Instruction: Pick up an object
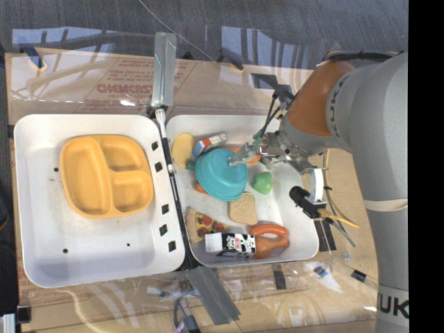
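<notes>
The right bin (300,245) holds a pile of toys. A teal bowl (219,175) lies upside down at its middle. My gripper (250,155) is low over the bowl's upper right edge, beside a small orange piece (254,159). A green lump (262,182) sits just right of the bowl. Below them lie a tan cookie-like piece (243,209), a pizza slice (205,223), a cow-patterned carton (235,243) and an orange handled toy (270,236). A pale yellow piece (182,149) and a small blue and red can (209,143) lie at the bin's upper left.
The left bin (41,241) holds a yellow divided plate (106,174). A metal divider strip (164,71) runs between the bins at the back. The grey arm with its orange band (316,106) covers the right bin's right side.
</notes>
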